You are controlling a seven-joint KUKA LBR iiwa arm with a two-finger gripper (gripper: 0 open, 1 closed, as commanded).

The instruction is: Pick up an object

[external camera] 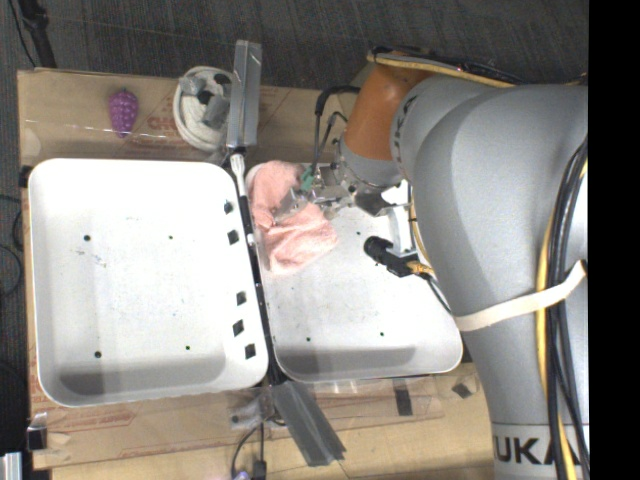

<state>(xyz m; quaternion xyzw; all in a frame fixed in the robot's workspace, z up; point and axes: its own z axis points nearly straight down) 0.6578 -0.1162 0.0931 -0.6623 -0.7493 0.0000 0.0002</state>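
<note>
While the fingers [312, 190], their spread unclear, press the pink cloth [290, 223] near the divider, the right bin [350, 353] lies open below.

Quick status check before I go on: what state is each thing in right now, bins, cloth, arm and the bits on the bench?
pink cloth: crumpled, lying in the right bin's far left corner
tool: down at the cloth's right edge, grip unclear
right bin: holds the cloth
left bin: flat on the bench
purple object: on the bench beyond the left bin
white cord coil: on the bench beside it
</note>
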